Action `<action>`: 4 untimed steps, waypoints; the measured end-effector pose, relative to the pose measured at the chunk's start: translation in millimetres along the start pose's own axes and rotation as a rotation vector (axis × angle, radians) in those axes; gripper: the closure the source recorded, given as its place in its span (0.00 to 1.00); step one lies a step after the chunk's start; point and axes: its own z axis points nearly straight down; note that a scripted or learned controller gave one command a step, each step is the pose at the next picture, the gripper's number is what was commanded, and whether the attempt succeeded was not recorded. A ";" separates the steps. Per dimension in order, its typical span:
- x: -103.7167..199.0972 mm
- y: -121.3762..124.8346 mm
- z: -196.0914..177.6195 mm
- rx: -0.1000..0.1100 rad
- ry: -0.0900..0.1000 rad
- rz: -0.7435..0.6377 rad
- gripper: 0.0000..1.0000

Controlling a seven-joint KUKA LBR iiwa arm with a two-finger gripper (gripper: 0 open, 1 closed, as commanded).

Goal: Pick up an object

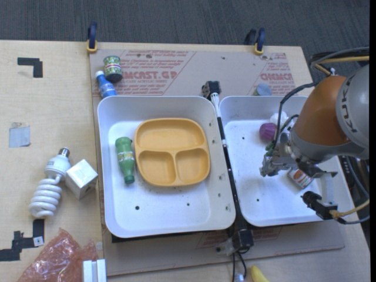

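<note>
My gripper (270, 168) hangs low over the floor of the right bin (258, 216), near its middle, under the grey arm and its orange band (323, 113). A purple object (267, 131) lies just behind the gripper, with a small white object (275, 120) beside it at the bin's back wall. A red and white object (300, 178) lies partly under the wrist, to the gripper's right. In the left bin (164, 213) a yellow divided plate (172, 151) lies flat, and a green bottle (124, 159) lies along its left side.
Left of the bins, on the bench, lie a spiral light bulb (48, 187), a white cube (81, 178) and a red mesh bag (59, 257). A small blue bottle (106, 87) and a green can (112, 68) lie behind the left bin. Cables run along the right bin's right edge.
</note>
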 end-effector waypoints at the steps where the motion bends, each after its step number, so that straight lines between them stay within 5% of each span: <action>1: -1.7 58.6 -46.6 0.001 -0.001 -0.006 1.00; 2: 7.8 99.3 -140.1 0.002 -0.001 -0.007 1.00; 3: 7.8 99.4 -140.1 0.002 -0.001 -0.007 0.00; 4: -22.4 90.3 6.3 0.001 -0.001 -0.006 0.00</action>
